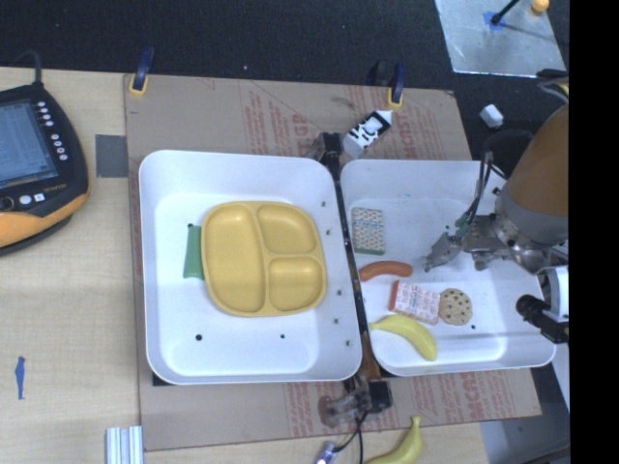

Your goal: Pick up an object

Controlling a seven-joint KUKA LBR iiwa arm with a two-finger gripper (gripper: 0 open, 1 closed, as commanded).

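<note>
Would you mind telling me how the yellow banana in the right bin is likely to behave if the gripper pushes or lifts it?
The curved yellow banana lies flat in the shallow white right bin, so it probably won't tip. Its bend suggests that a push would pivot it rather than roll it. Its smooth, tapering skin may slip from the gripper.

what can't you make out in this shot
- Green thing in the left bin: mostly hidden under the yellow tray, so what it is stays unclear.
- Second banana below the bins: cut off by the picture's bottom edge.
- Print on the red-and-white packet in the right bin: too small to read.
- Gripper: too small and blurred to make out clearly.
</note>
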